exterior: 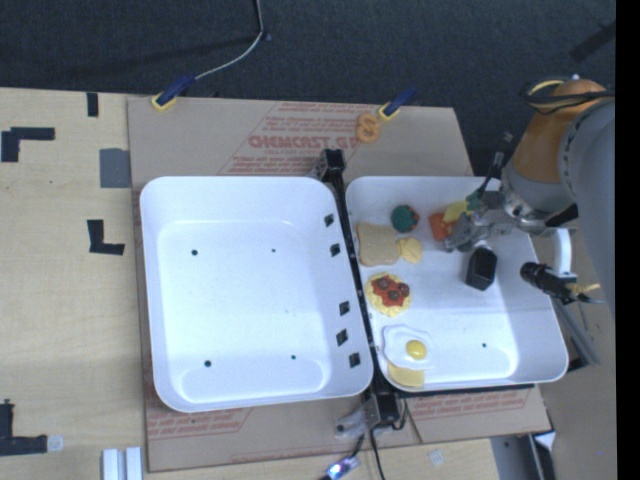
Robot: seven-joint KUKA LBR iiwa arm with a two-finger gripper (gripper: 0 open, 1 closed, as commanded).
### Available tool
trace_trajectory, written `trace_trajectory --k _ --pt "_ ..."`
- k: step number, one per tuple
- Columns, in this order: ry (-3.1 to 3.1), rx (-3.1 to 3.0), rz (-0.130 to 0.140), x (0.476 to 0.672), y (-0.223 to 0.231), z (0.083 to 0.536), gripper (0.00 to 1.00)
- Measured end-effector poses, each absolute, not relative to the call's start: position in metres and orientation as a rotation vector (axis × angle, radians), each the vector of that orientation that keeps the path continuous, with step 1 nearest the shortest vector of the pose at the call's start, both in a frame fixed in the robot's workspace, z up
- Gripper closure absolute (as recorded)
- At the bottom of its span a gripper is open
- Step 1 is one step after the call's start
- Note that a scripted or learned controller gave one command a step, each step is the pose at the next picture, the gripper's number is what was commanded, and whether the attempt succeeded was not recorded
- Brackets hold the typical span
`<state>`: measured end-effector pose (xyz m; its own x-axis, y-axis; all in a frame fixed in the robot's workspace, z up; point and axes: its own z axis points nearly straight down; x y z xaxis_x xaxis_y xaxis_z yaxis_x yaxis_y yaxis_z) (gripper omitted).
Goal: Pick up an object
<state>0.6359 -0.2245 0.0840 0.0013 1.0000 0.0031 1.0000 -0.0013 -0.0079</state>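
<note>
The gripper [462, 230] hangs at three o'clock of the red toy [441, 225]; whether it is spread, I cannot tell. It should descend straight, avoiding the yellow piece [455, 211].

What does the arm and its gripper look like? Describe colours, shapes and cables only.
The arm is a thick, rounded grey body with an orange band above the wrist. It narrows to a darker metallic gripper. A black block-shaped part hangs beside it, and thin dark cables run along the wrist.

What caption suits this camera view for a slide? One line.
KUKA arm's gripper reaches into the right bin beside toy foods: fried egg, pizza, green ball.
</note>
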Motion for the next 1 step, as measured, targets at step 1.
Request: trace_trajectory --k 1 --pt "-2.187 -2.182 0.067 0.6554 -0.2215 0.0788 1.0"
